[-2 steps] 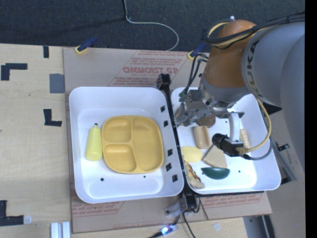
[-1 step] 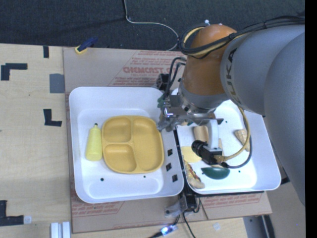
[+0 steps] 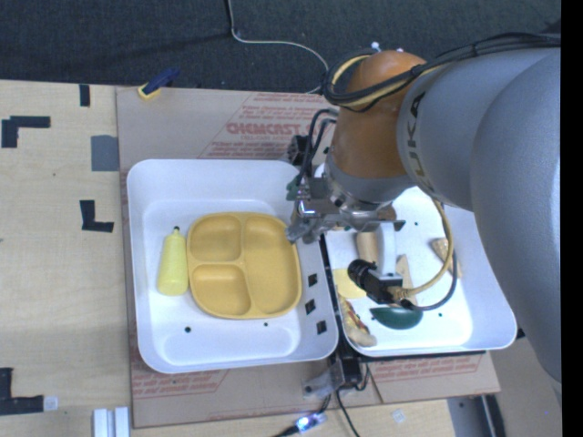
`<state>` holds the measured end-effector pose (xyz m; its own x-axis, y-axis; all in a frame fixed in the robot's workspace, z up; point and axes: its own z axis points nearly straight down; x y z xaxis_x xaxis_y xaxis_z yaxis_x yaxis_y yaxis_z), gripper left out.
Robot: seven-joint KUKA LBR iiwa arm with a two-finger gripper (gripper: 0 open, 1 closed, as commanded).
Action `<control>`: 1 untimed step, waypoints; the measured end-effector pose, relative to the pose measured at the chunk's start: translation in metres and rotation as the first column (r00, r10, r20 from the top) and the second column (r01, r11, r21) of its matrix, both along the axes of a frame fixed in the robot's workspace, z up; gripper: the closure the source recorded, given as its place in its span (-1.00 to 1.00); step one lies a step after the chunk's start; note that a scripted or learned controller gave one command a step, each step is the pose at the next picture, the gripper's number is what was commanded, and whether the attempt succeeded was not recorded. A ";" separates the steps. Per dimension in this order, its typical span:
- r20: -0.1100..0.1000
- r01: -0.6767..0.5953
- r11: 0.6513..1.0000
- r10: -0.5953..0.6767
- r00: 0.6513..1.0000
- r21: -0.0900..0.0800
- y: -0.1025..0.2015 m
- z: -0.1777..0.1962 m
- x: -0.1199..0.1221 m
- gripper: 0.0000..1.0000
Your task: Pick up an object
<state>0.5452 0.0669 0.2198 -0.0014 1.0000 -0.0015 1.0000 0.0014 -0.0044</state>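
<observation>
Over the right shallow white plastic bin [image 3: 487, 321], near its left wall, the hand [image 3: 364, 233] hangs beneath the grey and orange arm [image 3: 474, 135]; its opening cannot be determined. Within the left shallow white plastic bin [image 3: 146, 198], a yellow three-compartment plastic plate [image 3: 241, 264] lies flat, with a small yellow plastic bottle [image 3: 172, 262] just beside its left edge. A dark green flat item [image 3: 396, 317] lies in the right bin.

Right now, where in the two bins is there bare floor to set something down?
Left bin: a bare strip between its far wall and the yellow plate, and another between the plate and the near wall. The bottle fills the gap between plate and outer wall. Right bin: crowded with small items under the arm.
</observation>
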 end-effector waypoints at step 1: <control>0.002 -0.001 1.000 0.001 1.000 0.002 0.008 0.010 0.002 1.00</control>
